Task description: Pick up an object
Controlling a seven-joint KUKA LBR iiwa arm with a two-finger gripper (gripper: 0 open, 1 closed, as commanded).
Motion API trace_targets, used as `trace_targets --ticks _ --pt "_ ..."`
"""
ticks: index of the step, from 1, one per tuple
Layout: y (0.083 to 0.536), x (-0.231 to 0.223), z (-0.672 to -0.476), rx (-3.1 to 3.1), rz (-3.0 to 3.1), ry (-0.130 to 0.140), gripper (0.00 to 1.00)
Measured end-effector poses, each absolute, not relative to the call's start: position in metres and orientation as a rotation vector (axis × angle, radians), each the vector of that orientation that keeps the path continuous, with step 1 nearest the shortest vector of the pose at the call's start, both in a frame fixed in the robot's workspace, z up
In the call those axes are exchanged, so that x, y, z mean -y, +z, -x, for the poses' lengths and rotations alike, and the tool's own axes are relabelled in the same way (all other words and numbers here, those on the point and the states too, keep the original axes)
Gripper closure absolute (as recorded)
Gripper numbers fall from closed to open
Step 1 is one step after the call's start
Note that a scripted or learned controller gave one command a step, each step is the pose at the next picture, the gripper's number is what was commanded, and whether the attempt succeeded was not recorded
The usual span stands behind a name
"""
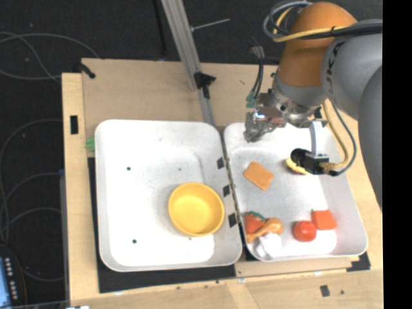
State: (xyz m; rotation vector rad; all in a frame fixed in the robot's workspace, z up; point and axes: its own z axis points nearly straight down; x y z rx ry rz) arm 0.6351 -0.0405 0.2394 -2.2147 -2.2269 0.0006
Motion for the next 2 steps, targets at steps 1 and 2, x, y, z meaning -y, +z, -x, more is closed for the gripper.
trace_targets --ticks 1,2 --pt "0.237 -0.007 -0.630 2.228 2.213 -0.001 1.00" --pt "0.229 -0.053 -0.613 2.227 2.213 0.001 1.00"
